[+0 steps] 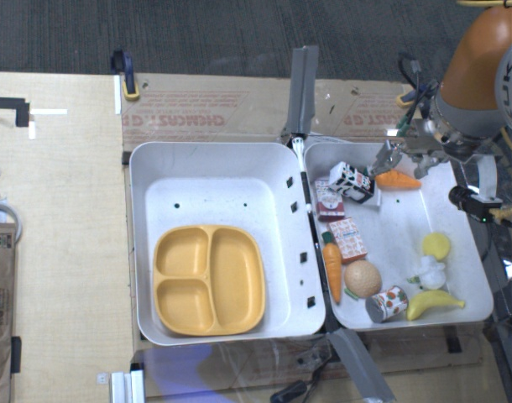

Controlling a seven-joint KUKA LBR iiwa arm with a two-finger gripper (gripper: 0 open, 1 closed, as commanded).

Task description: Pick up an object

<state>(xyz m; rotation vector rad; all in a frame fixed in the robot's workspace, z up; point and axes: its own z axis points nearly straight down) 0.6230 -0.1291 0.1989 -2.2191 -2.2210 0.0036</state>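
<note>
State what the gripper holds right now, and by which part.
Cannot be told. The gripper sits at the far end of the right bin, just above an orange piece, but no grasp is visible.

The grey arm (483,53) reached in from the right, orange band showing above the wrist. Its gripper (404,156) hung low at the far end, angled down and leftward.

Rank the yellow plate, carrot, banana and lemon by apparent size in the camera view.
1. yellow plate
2. carrot and banana, too close to rank
3. lemon
</note>
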